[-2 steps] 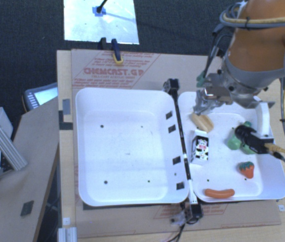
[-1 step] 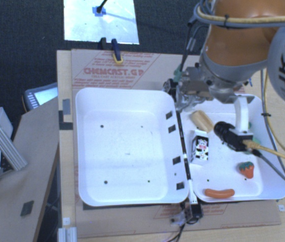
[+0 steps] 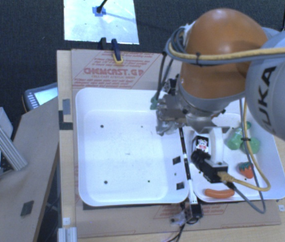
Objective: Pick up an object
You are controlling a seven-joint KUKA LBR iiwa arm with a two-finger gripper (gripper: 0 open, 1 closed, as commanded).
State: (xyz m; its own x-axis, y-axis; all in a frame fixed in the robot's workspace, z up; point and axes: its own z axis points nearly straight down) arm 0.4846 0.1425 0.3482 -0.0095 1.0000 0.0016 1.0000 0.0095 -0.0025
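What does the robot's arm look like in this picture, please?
The arm is grey with black KUKA lettering and a rounded orange band above the wrist. A yellow cable and grey cables run over it toward the metal hand.

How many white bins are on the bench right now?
2. The left bin lies open to view; the right bin sits beside it, largely covered by the arm, so objects there may be hidden.

One fixed camera looks down at a slant, close above the arm [image 3: 223,59], bins [image 3: 97,150] beneath its gripper [image 3: 168,116].
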